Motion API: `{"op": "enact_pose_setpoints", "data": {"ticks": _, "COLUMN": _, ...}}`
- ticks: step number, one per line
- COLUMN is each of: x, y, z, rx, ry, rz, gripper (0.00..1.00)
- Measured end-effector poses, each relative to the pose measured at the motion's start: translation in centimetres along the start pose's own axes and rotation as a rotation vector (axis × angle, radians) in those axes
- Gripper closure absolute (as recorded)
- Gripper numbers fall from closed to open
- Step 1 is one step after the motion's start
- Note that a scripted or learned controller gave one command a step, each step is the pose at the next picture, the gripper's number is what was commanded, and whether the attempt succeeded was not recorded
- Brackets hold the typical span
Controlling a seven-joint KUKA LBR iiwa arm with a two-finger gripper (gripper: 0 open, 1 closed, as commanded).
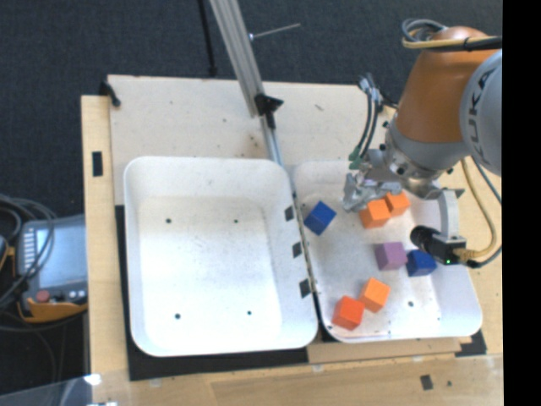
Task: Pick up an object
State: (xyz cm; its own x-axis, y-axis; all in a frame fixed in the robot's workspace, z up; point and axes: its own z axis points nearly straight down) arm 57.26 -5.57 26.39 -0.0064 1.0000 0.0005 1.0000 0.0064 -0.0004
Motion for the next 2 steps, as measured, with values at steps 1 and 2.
{"op": "enact_pose_setpoints", "data": {"ticks": 1, "x": 5.3, "y": -0.5, "z": -0.2, "rx": 0.000, "ry": 0.001, "rz": -0.001, "gripper": 1.00}}
{"op": "enact_pose_setpoints", "data": {"ticks": 2, "x": 10.9, "y": -1.4, "z": 0.1, "rx": 0.001, "ry": 0.001, "rz": -0.001, "gripper": 1.00}}
